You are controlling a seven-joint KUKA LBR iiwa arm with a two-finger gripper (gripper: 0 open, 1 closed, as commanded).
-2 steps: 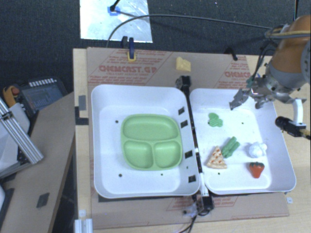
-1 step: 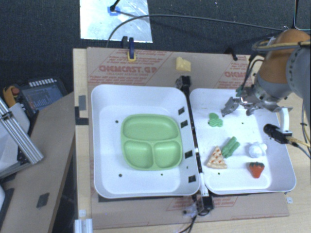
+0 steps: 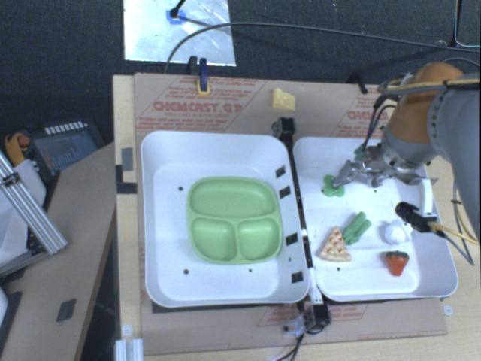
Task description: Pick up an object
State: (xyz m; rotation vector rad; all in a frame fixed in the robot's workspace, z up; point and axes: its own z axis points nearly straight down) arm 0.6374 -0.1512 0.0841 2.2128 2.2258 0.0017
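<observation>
Reaching stage. My gripper [image 3: 347, 177] hangs in the right bin [image 3: 443, 277], jaws spread, holding nothing. Small green toy [image 3: 333, 186] lies just beside the tips. Next: centre over it, drop, close.

Two white bins [image 3: 158, 201], one green plate [image 3: 231, 219], five small toy foods [image 3: 335, 245]

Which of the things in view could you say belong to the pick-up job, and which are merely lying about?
Part of the job:
- gripper
- green toy by the gripper
- green beans
- pizza slice
- white ball
- strawberry

Lying about:
- green plate in the left bin
- yellow block on the cardboard
- clamp
</observation>
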